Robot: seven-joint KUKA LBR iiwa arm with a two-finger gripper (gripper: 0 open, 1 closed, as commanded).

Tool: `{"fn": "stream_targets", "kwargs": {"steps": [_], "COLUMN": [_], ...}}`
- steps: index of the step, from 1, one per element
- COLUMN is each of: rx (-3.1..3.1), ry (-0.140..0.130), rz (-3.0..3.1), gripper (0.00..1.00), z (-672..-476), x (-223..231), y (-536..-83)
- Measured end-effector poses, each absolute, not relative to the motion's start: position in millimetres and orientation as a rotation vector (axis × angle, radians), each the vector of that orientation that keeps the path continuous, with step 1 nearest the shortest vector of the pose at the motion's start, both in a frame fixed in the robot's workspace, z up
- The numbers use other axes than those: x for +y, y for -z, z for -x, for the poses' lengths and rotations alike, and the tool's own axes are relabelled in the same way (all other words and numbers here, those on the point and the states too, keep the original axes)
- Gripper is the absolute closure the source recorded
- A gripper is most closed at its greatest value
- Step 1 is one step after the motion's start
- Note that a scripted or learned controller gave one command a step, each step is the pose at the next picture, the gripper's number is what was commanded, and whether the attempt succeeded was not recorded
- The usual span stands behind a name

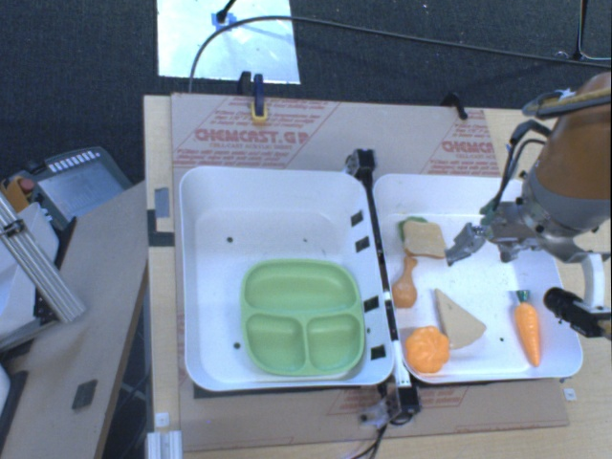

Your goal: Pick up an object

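Nearest the claw: a sandwich slice (424, 238), tan with a green edge at its top, flat on the floor of the right bin (478, 191), in its upper left part, close to the divider between the bins. Just to the right of that slice, and slightly lower in the view, the gripper (466, 245), tip pointing left toward the slice's right edge; contact or gap between the two not clear from this angle. Wide or narrow: cannot tell, the tip too small and blurred.

Below the slice, a drumstick (405, 284), upright along the bin's left wall. Further down, an orange (427, 349) near the lower left corner, just beside a pale wedge (459, 318) to its right. Well apart on the right side, a carrot (528, 332), green top uppermost, below the grey arm (559, 175) with its orange band.

In the left bin (273, 204), a green divided plate (304, 317), set toward the lower right.
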State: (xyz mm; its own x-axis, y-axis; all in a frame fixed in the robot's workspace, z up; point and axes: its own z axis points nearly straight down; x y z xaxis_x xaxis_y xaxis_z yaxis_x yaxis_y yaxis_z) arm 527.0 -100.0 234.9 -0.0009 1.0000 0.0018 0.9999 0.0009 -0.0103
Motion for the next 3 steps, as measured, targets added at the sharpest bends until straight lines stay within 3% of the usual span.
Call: {"fn": "stream_targets", "kwargs": {"steps": [1,3], "rx": [-2.225,-2.220], "ry": [0.002,-0.002], "rz": [2.218,2.219], "gripper": [0.00,0.00], "z": [-529.4,-528.7], "x": [-99.9,-103.2], "y": [-240.7,-136.9]}}
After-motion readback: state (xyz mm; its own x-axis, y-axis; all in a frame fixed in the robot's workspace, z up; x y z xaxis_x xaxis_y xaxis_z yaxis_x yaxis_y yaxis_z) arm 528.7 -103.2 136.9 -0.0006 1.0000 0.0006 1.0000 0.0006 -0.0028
